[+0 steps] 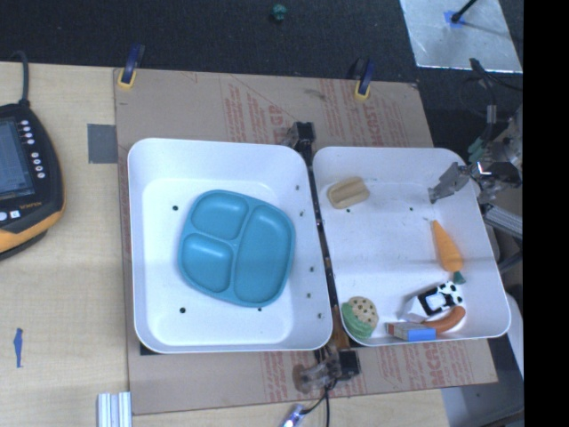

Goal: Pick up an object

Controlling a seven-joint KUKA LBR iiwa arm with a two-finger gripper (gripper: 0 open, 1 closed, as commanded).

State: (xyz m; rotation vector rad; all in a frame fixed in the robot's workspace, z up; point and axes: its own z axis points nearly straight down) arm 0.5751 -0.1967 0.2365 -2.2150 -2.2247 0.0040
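Orange carrot [447, 246], tapered, lying in right bin [382, 229]

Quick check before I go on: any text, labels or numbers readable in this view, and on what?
Nothing can be read for certain.
Red print runs along the cardboard sheet under the bins: too blurred to read.
The pendant at the left has a screen and buttons: too small to read.
The toys in the right bin show no legible marks.
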